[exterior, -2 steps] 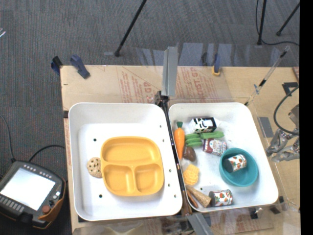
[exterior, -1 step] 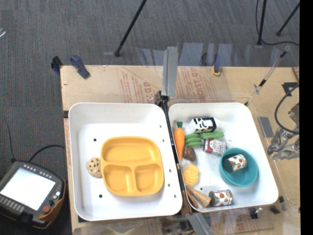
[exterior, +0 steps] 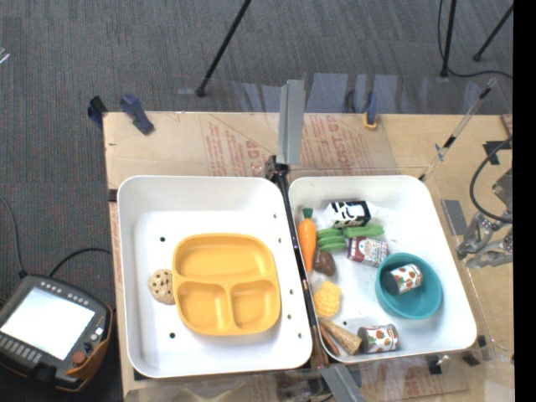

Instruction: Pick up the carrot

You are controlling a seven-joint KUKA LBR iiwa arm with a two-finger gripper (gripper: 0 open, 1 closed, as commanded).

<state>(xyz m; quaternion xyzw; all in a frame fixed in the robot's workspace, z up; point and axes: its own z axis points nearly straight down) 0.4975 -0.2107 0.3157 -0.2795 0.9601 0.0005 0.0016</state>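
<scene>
Lying lengthwise against the right bin's (exterior: 419,193) left wall, the carrot (exterior: 307,241) pointed its green top away; the gripper's state I cannot tell.

At the right edge of the camera view, a grey metal part (exterior: 506,184) with a looped black cable (exterior: 476,182) juts in; whether it belongs to the arm is unclear.

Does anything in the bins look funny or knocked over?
A little. One can lies tipped on its side inside the teal bowl, and another can lies on its side nearby. The carrot rests against the right bin's left wall.
</scene>
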